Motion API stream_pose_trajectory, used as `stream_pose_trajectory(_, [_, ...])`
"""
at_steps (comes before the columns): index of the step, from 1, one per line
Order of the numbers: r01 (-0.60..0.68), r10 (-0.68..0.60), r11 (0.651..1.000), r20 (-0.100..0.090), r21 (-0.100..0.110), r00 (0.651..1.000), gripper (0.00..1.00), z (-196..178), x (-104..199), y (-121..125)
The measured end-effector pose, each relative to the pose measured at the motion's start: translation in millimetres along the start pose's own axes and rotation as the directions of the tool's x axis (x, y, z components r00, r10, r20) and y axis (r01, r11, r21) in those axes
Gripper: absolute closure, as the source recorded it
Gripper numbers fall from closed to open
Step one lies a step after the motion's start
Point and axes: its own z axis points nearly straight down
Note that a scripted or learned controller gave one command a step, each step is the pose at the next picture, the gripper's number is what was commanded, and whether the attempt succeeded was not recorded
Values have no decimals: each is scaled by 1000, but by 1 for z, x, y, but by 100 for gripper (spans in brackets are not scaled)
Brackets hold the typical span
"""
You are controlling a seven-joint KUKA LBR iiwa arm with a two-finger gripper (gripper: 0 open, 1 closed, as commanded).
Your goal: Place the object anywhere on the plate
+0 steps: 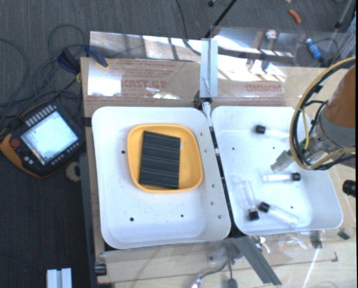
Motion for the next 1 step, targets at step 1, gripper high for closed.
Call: stream_pose_trajectory(1, [0, 0, 1000, 0, 0, 1000, 0, 0, 0, 0])
